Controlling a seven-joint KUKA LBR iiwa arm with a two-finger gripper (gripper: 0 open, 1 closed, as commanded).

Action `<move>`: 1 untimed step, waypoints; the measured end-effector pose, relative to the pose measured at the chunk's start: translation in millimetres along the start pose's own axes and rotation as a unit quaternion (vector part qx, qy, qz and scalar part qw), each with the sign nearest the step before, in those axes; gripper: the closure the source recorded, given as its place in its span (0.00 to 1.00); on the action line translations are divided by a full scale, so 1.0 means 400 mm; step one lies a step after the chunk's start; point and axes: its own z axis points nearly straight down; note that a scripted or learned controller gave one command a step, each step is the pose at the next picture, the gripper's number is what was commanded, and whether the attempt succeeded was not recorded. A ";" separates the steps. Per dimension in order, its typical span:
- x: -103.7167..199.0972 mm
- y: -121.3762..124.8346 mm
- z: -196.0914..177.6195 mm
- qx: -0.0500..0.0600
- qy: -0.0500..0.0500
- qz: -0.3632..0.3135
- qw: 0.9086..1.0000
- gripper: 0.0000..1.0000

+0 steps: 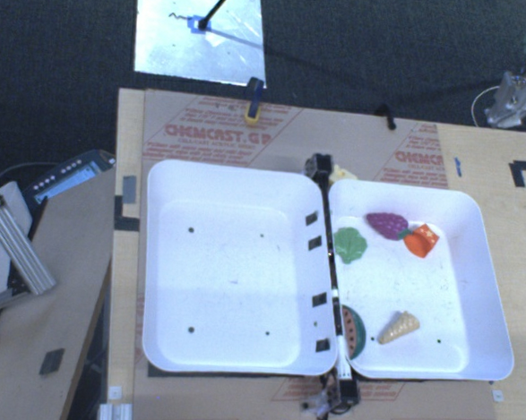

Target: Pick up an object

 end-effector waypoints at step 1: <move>-0.193 0.055 0.167 0.012 0.001 0.006 1.000 1.00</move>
